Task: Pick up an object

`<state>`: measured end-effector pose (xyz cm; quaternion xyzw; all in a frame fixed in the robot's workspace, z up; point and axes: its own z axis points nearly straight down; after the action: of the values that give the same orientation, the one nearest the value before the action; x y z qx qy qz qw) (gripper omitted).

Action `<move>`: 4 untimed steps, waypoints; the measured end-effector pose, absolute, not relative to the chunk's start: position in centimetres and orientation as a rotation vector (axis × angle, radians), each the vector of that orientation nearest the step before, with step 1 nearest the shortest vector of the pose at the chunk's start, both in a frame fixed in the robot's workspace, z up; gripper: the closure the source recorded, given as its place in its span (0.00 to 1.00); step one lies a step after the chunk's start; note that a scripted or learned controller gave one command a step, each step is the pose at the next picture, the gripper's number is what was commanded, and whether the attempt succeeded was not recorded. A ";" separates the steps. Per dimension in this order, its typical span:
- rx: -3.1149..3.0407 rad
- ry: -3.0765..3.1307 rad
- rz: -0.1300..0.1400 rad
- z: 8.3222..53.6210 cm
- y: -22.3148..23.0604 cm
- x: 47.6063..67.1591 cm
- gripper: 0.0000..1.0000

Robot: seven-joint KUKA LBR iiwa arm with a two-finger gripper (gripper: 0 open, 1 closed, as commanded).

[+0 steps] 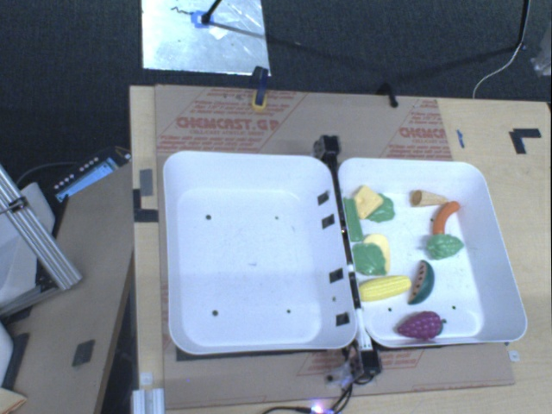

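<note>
On the bench [483, 115], treat the left bin [250, 253] as bare of toys and the right bin [496, 257] as your work zone, since every pickable object lies there. Note the yellow corn [385, 288] near 7 o'clock in that bin, its long axis running almost 9-to-3, with the melon slice [420, 281] just beside its 3 o'clock end and the purple grapes [420, 324] toward 5 o'clock. You cannot tell the state of the jaws; judge the corn the likeliest target and plan to close across its short width.
</note>
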<state>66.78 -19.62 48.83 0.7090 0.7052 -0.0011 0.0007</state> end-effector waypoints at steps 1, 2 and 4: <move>2.210 2.224 0.007 53.9 -16.0 66.9 1.00; 2.221 2.237 -0.009 35.6 -10.9 66.8 1.00; 2.210 2.227 0.008 47.2 -1.6 66.9 1.00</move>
<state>66.88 -1.65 47.17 0.7044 0.7098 0.0024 0.0019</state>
